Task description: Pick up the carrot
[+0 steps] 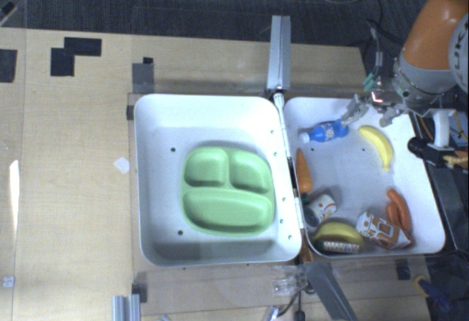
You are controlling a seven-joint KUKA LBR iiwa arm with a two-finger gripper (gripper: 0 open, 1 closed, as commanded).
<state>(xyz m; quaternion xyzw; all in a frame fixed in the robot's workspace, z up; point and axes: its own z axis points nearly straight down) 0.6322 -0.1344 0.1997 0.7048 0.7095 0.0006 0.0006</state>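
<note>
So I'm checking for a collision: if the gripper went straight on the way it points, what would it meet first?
Probably the blue bottle, just beyond the gripper, lower left; depth is unclear.

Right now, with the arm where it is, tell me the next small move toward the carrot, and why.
Probably bring the gripper across the right bin toward its left wall: it hangs at the far edge near the blue bottle, while the carrot lies nearer, against the divider.

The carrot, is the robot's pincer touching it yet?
Apart. The camera view shows the pincer high in the right bin, between the blue bottle and banana, with bare white floor between it and the carrot.
</note>
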